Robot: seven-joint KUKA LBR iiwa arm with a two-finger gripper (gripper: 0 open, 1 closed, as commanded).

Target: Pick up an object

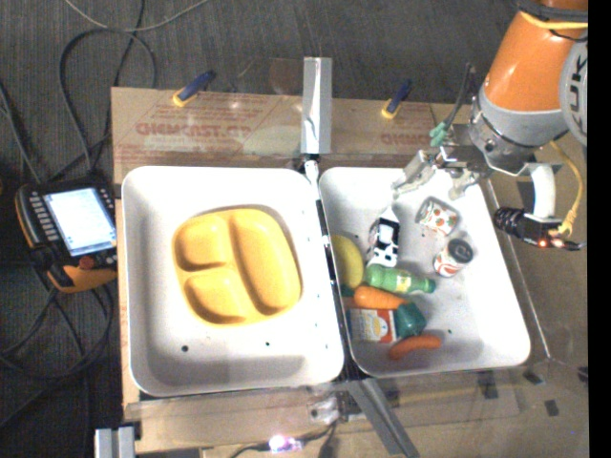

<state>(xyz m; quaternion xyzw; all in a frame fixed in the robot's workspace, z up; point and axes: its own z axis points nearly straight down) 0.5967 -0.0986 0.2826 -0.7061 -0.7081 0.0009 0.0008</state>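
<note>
A yellow divided plate (237, 260) lies in the left bin (143, 284). The right bin (501, 327) holds a banana (347, 260), green bottle (399, 281), carrot (378, 299) and small can (455, 255). Above its far edge hangs the tool (434, 174), fingers spread apart, gripping nothing.

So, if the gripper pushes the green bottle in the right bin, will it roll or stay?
The green bottle lies on its side, so it would probably roll. The carrot touching it may block that. It looks like smooth plastic, perhaps slippery.
</note>
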